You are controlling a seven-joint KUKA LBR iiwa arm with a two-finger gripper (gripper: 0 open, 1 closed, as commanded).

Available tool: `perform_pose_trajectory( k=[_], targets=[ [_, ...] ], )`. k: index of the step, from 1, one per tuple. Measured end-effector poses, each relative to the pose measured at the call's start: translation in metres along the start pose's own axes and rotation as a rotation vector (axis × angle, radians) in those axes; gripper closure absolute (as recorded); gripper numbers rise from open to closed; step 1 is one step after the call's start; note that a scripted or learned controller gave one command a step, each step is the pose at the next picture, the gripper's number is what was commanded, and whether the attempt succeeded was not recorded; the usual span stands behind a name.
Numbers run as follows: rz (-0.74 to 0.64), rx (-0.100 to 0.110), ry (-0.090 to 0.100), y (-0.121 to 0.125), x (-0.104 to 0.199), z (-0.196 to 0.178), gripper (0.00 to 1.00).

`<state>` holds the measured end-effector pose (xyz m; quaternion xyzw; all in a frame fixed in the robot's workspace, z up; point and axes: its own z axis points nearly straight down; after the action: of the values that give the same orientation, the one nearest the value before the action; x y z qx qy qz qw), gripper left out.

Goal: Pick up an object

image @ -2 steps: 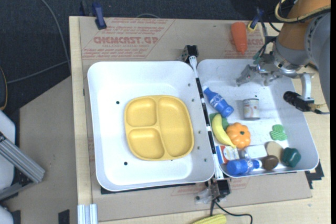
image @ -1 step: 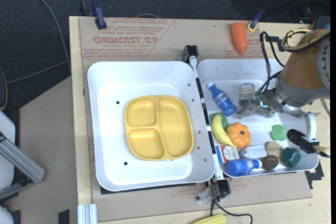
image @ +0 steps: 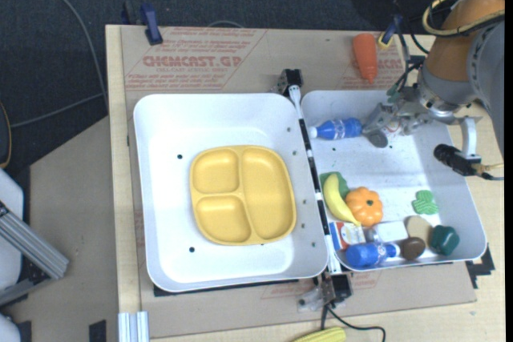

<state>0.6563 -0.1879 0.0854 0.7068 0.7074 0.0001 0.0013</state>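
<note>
My gripper hangs low over the far left part of the right bin, just right of a small clear bottle with a blue label that lies on its side. Nothing shows in its grasp. Nearer the front lie a banana, an orange pumpkin and a green piece behind the banana. Along the front wall sit a blue bottle, a red-and-white pack, a brown item, a dark green item and a small light green piece.
The left bin holds a yellow divided plate. An orange carrot lies on the bench behind the right bin. The arm's grey wrist leans in from the right over the bin's far corner.
</note>
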Motion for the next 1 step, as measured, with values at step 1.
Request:
perform_pose_trajectory(
  k=[1],
  targets=[
    [-0.002, -0.002, -0.002, 0.0006, 0.0001, -0.0103, 1.0]
  ],
)
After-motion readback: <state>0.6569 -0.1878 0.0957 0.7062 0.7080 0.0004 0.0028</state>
